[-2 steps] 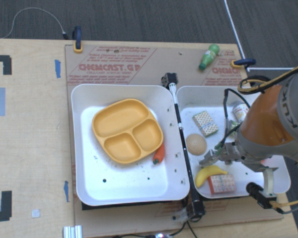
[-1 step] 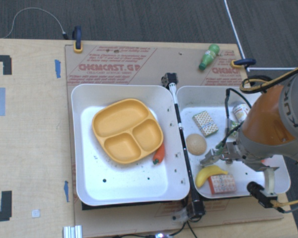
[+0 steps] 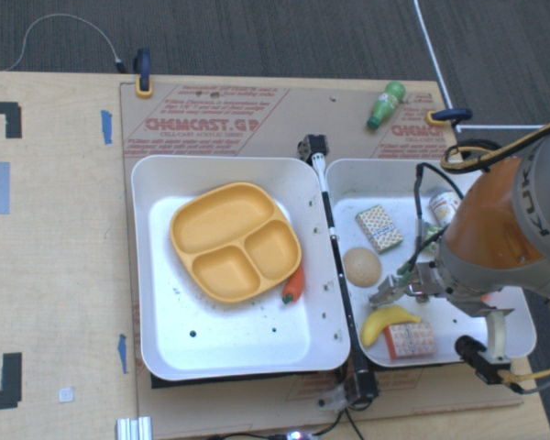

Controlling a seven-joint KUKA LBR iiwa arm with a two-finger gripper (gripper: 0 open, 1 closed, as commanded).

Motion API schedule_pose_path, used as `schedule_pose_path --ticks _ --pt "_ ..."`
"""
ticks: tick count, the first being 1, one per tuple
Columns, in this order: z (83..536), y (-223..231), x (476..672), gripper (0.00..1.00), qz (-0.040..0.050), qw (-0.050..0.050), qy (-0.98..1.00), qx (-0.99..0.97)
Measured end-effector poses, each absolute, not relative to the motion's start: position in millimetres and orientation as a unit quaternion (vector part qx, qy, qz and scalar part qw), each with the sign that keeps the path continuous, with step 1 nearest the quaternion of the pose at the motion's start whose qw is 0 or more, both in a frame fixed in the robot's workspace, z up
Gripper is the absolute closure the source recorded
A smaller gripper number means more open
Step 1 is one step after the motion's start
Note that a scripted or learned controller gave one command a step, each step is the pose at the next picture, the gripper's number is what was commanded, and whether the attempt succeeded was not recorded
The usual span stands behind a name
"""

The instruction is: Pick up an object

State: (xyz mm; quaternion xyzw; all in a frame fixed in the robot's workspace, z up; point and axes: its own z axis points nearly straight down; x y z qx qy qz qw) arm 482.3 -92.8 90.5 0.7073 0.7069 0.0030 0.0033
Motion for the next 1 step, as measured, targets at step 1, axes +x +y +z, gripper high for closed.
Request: schedule_pose_path --ticks 1 --pt "90.5 -93.5 482.5 0.00 0.0034 0.004 0.707 0.707"
